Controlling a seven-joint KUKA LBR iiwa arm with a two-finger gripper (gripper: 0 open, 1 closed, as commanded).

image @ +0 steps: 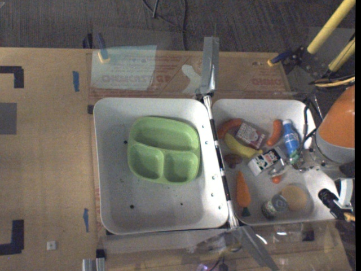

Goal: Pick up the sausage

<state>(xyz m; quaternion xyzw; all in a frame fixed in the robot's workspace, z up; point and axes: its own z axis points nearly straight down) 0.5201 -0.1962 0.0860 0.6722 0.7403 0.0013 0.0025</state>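
Sausage (274, 131) lay free at the right bin's (256, 105) twelve o'clock beside a blue bottle (290, 141), while the hand (307, 158) hovered near its four o'clock, grip state impossible to tell.

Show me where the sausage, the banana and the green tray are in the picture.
sausage (274, 132), camera view, middle of its orange-red body.
banana (241, 147), camera view, middle of its yellow curve.
green tray (163, 131), camera view, floor of its large upper compartment.
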